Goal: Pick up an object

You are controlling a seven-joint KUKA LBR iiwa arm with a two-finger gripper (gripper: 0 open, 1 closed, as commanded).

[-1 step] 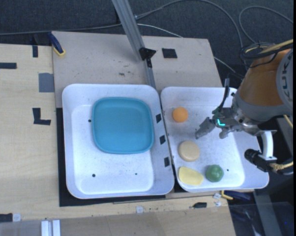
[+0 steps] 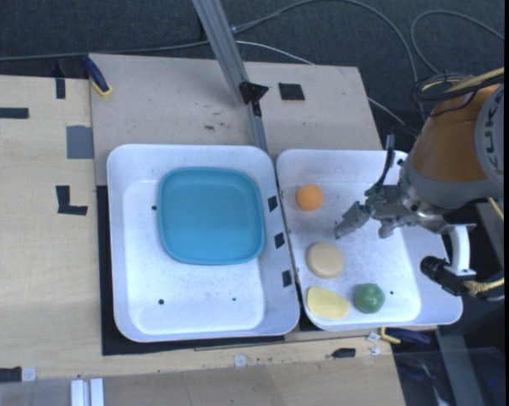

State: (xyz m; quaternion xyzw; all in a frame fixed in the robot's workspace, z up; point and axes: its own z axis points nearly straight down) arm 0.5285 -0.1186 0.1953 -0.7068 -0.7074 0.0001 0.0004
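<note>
You are at the approach step: the tool [image 2: 364,221] hangs over the right bin [image 2: 407,307], in its upper middle, and nothing sits between its fingers. They look spread apart, one dark finger [image 2: 349,224] reaching down-left and the other near the wrist, though the slant of the view makes the exact gap hard to judge. Four candidates lie in that bin: an orange ball [image 2: 309,197] up and to the left of the tool, a tan disc [image 2: 325,260] just below it, a yellow piece [image 2: 326,303] at the bin's lower left, and a green ball [image 2: 369,298] beside that. The left bin [image 2: 136,311] holds a blue plate [image 2: 210,215], well apart from the tool. The tan disc seems the nearest target. Your next move, by my reading, calls for centring the tool over one item, keeping the fingers wide, then descending until they straddle it before closing. The round ones may roll away if nudged, so come straight down.
</note>
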